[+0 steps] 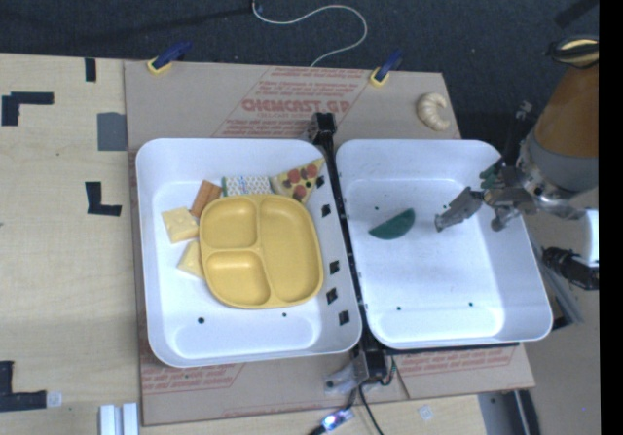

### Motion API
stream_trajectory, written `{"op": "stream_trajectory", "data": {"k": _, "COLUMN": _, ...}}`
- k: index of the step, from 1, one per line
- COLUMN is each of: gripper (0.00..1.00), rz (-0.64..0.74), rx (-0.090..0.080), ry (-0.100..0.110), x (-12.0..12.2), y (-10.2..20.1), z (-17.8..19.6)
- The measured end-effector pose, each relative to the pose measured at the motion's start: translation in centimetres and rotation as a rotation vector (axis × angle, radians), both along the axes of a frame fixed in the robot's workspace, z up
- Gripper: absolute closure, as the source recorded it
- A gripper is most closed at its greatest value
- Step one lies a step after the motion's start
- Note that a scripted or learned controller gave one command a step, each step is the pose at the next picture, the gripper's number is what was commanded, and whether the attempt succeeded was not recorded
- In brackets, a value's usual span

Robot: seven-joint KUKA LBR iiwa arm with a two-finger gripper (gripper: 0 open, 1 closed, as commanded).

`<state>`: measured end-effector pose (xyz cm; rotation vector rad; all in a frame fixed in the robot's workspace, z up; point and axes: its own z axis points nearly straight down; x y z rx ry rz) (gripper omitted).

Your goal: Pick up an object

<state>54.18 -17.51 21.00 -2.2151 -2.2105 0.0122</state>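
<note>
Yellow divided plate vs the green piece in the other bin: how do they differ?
The yellow divided plate lies in the left bin; the green piece lies in the right bin. The plate is far larger, with three compartments; the green piece is small, flat and leaf-shaped. Small items crowd the plate's edges; the green piece lies alone. Both rest flat, untouched by the gripper.

Two bins side by side, mid-frame. Left bin (156,258): divided plate (261,250) at centre, small flat pieces (181,225) tucked along its left and upper edges. Right bin (506,316): one curved object (393,225) upper left; my gripper (458,214) just to its right, apart.
</note>
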Motion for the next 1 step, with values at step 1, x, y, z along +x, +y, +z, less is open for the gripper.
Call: {"op": "stream_trajectory", "data": {"k": 1, "gripper": 0.00, "rz": 0.003, "rx": -0.003, "ry": -0.012, "x": 0.29, "y": 0.00, "z": 0.66}}
